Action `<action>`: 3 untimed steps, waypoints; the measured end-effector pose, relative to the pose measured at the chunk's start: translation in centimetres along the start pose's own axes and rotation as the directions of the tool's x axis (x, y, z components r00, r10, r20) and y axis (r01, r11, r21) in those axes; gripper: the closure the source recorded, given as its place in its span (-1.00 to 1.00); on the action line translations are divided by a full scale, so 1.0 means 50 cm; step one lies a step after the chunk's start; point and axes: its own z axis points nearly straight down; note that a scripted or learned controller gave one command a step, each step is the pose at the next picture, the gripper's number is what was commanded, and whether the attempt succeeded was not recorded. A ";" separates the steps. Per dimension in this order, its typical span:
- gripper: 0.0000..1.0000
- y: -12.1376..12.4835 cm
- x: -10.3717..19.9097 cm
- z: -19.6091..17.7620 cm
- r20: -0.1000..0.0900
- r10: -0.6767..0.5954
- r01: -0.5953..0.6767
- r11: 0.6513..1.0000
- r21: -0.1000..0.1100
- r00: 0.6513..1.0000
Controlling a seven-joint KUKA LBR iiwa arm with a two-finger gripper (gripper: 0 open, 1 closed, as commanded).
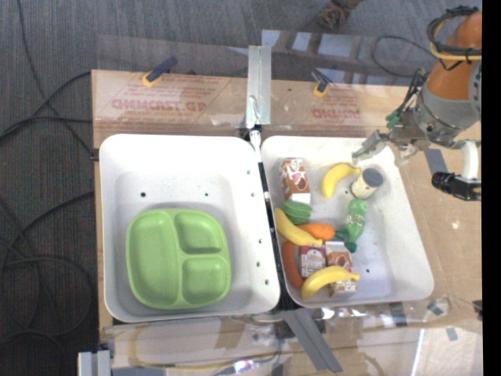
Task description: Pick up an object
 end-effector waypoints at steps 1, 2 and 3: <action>-1.00 0.003 0.038 0.214 0.003 -0.076 0.076 0.997 -0.002 0.997; -1.00 -0.178 0.004 0.211 -0.009 -0.070 0.069 0.997 -0.022 0.998; 1.00 -0.180 -0.008 0.201 0.002 -0.064 0.064 0.998 -0.023 0.998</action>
